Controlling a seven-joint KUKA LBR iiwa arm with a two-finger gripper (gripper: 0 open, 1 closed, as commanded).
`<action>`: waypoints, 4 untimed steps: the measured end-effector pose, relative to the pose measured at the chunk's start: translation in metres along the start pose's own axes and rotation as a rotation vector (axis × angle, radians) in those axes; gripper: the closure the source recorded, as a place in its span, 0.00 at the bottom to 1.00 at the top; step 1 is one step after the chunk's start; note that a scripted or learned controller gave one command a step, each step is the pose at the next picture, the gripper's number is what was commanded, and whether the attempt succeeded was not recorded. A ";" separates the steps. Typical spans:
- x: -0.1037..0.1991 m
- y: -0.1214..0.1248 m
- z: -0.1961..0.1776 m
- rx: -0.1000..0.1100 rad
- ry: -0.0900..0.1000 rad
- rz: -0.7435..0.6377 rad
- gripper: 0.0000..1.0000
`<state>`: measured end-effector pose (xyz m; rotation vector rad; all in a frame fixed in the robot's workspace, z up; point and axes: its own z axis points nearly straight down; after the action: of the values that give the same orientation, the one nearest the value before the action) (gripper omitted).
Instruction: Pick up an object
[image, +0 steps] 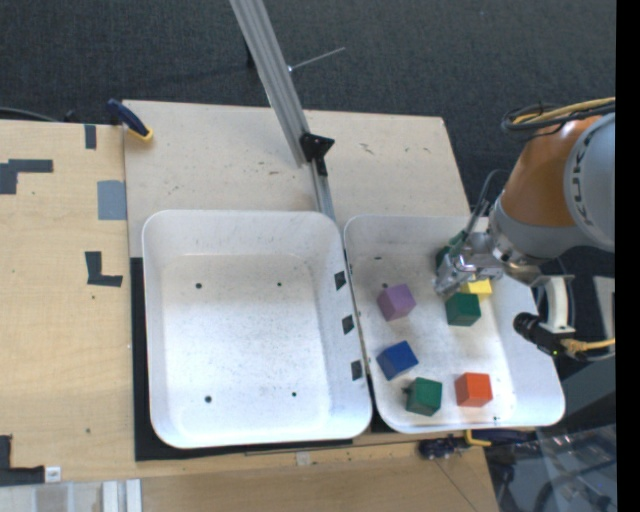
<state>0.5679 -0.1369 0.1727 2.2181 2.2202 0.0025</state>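
Gripper (455, 277) hangs low in the right bin (520, 405), just above the green cube (463, 309) with a yellow block (481, 288) beside it. We cannot tell its state, nor see anything held; we judge it placed for a grasp there.

The gripper (457, 272) covers part of a yellow block (481, 288), leaving 1 small corner visible. The arm (560, 190) is cut off at the right edge.
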 end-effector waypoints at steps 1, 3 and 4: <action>0.001 -0.009 -0.055 -0.001 0.000 0.000 1.00; 0.048 -0.026 -0.099 0.006 0.001 -0.002 1.00; 0.106 -0.046 -0.091 0.007 0.003 -0.005 1.00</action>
<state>0.5210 -0.0306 0.2633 2.2170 2.2310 -0.0020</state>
